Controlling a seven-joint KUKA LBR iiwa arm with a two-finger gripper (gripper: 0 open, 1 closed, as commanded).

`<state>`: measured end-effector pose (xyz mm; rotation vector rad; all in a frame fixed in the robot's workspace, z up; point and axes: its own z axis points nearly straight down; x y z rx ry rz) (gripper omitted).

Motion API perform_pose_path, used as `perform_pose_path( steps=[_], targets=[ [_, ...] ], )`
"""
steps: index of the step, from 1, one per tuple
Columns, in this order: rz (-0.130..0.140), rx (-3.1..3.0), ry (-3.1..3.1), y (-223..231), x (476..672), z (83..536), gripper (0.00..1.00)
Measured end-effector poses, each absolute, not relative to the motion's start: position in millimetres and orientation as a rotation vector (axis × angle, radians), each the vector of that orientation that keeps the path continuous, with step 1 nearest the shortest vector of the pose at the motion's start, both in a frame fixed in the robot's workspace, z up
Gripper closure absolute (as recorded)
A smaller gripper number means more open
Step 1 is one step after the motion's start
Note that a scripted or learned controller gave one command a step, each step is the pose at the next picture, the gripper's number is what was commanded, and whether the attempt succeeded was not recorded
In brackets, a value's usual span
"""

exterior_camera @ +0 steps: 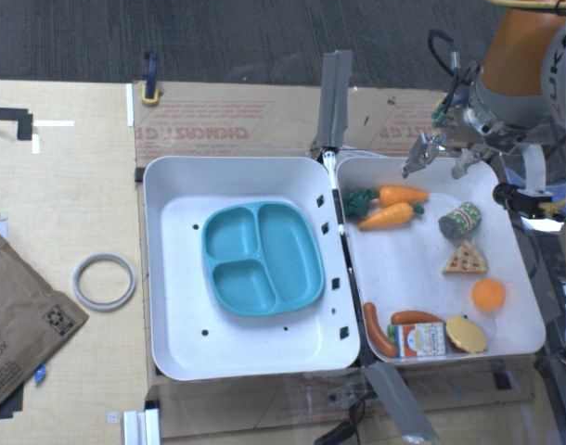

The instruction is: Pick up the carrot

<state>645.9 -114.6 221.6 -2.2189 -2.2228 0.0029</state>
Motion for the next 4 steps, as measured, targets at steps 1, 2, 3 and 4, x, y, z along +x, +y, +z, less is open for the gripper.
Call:
perform_pose_path(
  steps=[1,2,3,4],
  targets=[
    [-0.004,-2.083,-2.363,-106,659.8,107,0.0],
    [0.002,-2.114,-2.324,-100,630.5,92,0.0],
    [0.001,-2.077,-2.357,-98,591.0,92,0.0],
    [0.001,-1.943,-2.467,-116,535.3,91,0.0]
  ],
)
